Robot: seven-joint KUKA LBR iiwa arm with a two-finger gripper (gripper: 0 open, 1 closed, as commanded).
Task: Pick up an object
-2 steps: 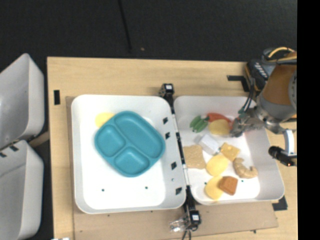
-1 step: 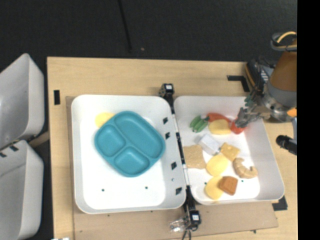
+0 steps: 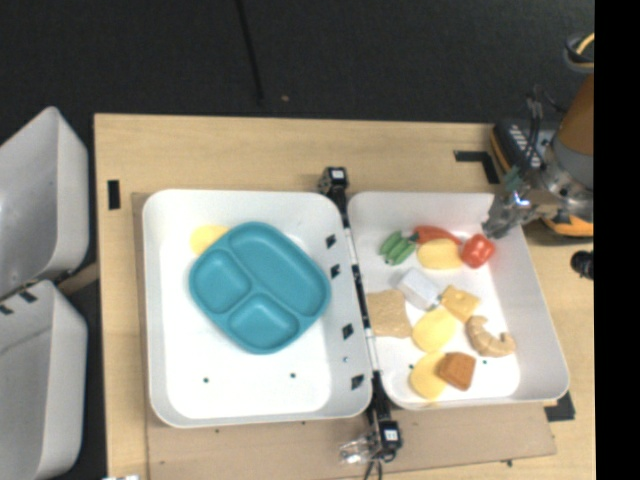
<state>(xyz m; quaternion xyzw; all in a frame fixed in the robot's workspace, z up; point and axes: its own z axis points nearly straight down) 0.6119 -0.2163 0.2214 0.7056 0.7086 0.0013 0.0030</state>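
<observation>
- A wooden counter (image 3: 120,268) stands on a dark floor and bears two shallow white bins side by side, with white padded shapes off its left edge.
- Nothing has been lifted yet, as far as I can judge: every object lies in a bin and the whole pick is left to do.
- The red piece (image 3: 477,251) sits in the right bin (image 3: 545,353) near its far right corner. It is a short rounded lump, so any long axis is faint; it seems to run slightly from far-left to near-right, but I cannot be sure.
- The claw (image 3: 503,215) is low over that far right corner, just beyond the red piece; whether it touches is unclear. Nothing shows between its tips, and how wide it stands I cannot tell.
- Touching the red piece on its left is a yellow piece (image 3: 438,257), with an orange-red strip (image 3: 432,234) behind it and a green piece (image 3: 397,248) further left.
- Toward the near edge lie a pale wrapper (image 3: 420,289), a tan slab (image 3: 387,313), more yellow pieces, a brown block (image 3: 458,370) and a beige curl (image 3: 490,339).
- The left bin (image 3: 170,368) holds a teal tray (image 3: 259,286), its long axis running far-left to near-right, with a yellow object (image 3: 207,236) at its far left corner.
</observation>
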